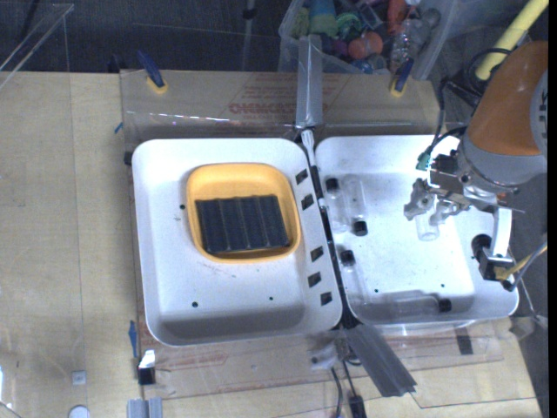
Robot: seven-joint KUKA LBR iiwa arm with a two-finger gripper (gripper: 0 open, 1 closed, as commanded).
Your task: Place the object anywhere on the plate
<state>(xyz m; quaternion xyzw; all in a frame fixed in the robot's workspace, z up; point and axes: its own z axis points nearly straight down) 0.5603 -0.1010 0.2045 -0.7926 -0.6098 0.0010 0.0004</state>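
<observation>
A yellow plate with rounded corners lies in the left bin. On it lies a dark grey ridged rectangular object, flat and covering most of the plate's middle. My gripper hangs over the right bin, in its upper right part, well apart from the plate and the object. Nothing is visibly held in it.
Small black pieces sit in the right bin near the divider between the bins. A clear tub of colourful toys stands behind the bins. The arm's grey and orange body covers the right bin's far right corner.
</observation>
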